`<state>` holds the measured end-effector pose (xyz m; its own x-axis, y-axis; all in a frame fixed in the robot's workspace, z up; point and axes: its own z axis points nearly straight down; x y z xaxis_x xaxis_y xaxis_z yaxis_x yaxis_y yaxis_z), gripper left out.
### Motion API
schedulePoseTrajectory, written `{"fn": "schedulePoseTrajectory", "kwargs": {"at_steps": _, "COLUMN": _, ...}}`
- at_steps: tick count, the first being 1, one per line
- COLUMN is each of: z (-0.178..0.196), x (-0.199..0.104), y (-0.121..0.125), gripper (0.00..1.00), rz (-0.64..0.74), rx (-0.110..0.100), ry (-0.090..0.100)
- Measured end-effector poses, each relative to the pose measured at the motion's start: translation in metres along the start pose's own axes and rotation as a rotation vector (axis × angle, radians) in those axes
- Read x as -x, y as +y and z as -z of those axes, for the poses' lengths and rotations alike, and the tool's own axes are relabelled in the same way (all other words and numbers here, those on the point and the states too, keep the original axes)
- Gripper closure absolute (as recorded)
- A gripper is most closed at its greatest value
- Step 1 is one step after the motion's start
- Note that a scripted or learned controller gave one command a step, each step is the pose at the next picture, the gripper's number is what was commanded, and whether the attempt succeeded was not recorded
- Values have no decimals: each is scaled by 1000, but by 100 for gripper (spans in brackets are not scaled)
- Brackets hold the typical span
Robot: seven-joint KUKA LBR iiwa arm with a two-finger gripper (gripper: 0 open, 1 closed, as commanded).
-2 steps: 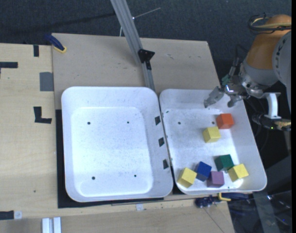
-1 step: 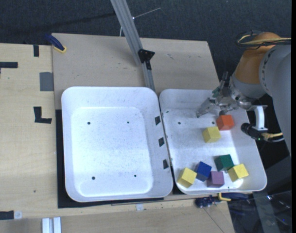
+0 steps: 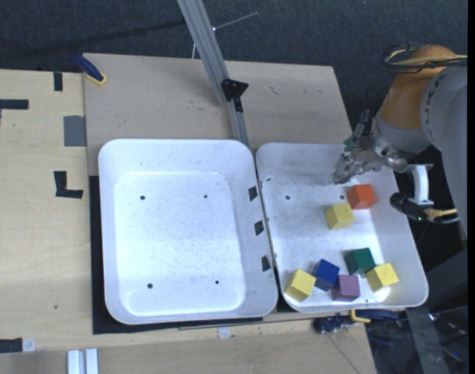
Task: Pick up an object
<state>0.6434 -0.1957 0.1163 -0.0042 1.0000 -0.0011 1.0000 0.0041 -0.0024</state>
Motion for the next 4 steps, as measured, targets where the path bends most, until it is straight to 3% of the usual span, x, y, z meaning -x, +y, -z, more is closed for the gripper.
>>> {"fn": "schedulePoseTrajectory", "kwargs": {"at_steps": 2, "z": 110, "x": -7, "y": 18, "gripper": 100, "rz": -2, "rx": 8, "ry": -1}}
{"fn": "schedulePoseTrajectory", "kwargs": {"at_steps": 3, "z": 138, "x": -8, "y": 18, "gripper": 100, "rz": -2, "rx": 5, "ry": 0}}
{"fn": "schedulePoseTrajectory", "kwargs": {"at_steps": 4, "z": 128, "x": -65, "y": 24, "gripper": 100, "rz": 2, "rx": 1, "ry": 2}}
